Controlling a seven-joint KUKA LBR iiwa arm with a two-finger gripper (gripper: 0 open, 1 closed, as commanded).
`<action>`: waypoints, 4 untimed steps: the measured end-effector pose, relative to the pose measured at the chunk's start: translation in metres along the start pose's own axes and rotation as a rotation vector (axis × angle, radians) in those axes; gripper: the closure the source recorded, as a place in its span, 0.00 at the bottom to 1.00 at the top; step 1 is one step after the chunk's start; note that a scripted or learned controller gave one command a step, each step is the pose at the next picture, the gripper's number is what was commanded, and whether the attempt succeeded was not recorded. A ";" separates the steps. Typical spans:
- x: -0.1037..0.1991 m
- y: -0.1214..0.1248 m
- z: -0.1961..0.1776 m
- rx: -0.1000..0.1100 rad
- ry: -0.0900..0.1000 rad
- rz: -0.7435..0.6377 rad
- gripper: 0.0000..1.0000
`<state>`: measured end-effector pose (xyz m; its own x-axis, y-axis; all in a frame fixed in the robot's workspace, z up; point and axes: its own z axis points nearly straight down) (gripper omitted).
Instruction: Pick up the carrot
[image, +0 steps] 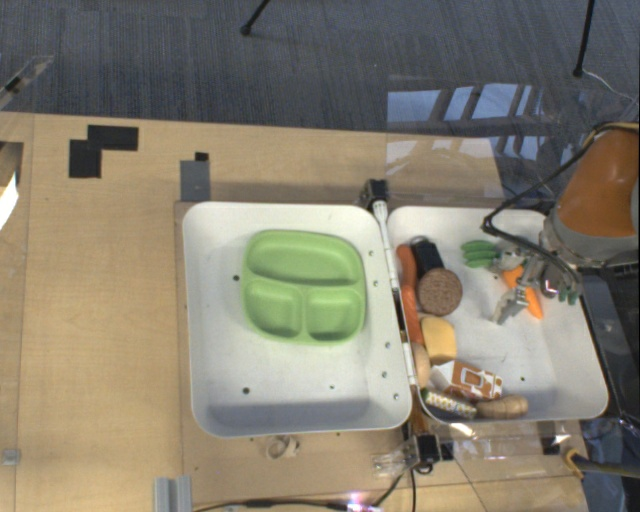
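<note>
The gripper (513, 303) is hanging low over the right part of the right bin (575, 395), its metal fingers (503, 308) pointing down and to the left; whether they are spread or closed cannot be told from this slant. The carrot (531, 300), small and orange, is lying just beside the fingers on their right, partly hidden by the gripper body, and nothing shows it sitting between them. A green bean-like piece (480, 252) is resting just up and left of the gripper. Further left, a round brown patty (439, 291) is lying near a black object (424, 252), with a long reddish sausage (407, 290) running along the bin's left wall. Below these a yellow wedge (438, 339) is sitting, then an orange-and-white box (473, 381) and a brown potato-like piece (497, 407) near the front edge. In the left bin (215, 330), a green divided tray (305, 285) is resting near the middle.
</note>
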<state>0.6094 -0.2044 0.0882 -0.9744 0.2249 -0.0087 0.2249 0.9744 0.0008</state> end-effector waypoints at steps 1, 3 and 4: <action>0.026 -0.006 -0.001 -0.001 -0.006 0.391 0.00; 0.079 0.016 -0.015 -0.005 -0.016 0.512 1.00; 0.089 -0.006 -0.185 0.000 -0.017 0.451 1.00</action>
<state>0.5201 -0.1898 0.2726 -0.7789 0.6267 -0.0237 0.6267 0.7792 0.0085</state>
